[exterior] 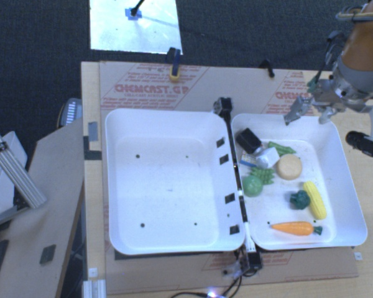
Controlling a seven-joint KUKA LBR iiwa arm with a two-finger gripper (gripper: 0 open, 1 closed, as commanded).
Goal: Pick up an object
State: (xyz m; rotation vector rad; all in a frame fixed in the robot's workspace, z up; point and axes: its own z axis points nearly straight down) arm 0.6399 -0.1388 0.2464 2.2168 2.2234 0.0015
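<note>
The right bin holds several toy items: a black block, a green leafy piece, a white and blue piece, a pale round disc, a green round vegetable, a dark green broccoli, a yellow corn cob and an orange carrot. My gripper hangs open above the far right edge of this bin, with nothing between its fingers. It is well apart from the objects, beyond the disc and the leafy piece.
The left bin lies beside the right one, joined by a black clipped divider. A board with red lettering lies under both. A bright square sheet sits at the back. Black hardware juts in at the right.
</note>
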